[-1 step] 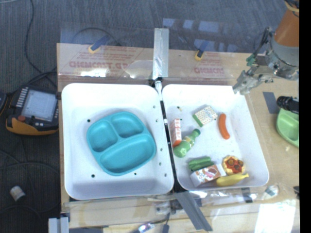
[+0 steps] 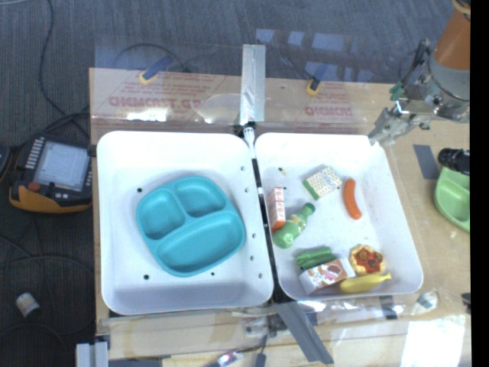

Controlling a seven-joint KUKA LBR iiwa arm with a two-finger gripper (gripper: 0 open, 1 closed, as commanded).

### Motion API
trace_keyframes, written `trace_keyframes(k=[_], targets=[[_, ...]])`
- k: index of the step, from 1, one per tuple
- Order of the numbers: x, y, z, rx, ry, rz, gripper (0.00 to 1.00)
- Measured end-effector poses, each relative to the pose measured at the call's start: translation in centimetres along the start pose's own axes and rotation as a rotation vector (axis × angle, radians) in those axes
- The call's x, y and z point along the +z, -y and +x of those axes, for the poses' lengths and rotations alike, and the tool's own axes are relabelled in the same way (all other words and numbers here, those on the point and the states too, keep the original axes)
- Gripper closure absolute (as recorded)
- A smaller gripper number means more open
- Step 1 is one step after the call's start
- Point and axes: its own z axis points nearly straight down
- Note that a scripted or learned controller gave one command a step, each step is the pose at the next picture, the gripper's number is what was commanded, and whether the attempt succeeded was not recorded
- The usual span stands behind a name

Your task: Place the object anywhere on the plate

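1. Looking down from the camera view, two white bins sit side by side: the left bin carries a teal plate with three compartments, and the right bin carries a loose scatter of toy food.

2. The gripper hangs at about two o'clock of the right bin, over that bin's far right corner and apart from every item. Nothing is visible between its fingers; how wide they stand I cannot tell at this size.

3. Which item the task means is not settled, since none is picked up; all candidates lie in the right bin, so the plate is bare, probably because sorting runs from right to left.

4. Long axes differ:
   - the orange sausage runs roughly twelve to six;
   - the green bottle points its cap toward one o'clock;
   - the red carton stands along the divider, twelve to six;
   - the banana lies near three to nine at the near edge.

5. A patterned box, a green vegetable, a small pack and a pizza slice fill the rest.
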Motion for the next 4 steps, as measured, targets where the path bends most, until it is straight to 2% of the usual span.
trace_keyframes(k=[1,3,4], targets=[[0.0,-1.8,3.7,0.152,-0.007,-0.001,1.00],[-1.7,-1.9,3.7,0.151,-0.002,0.004,1.00],[6.6,6.1,3.2,0.126,-0.008,0.002,1.00]])
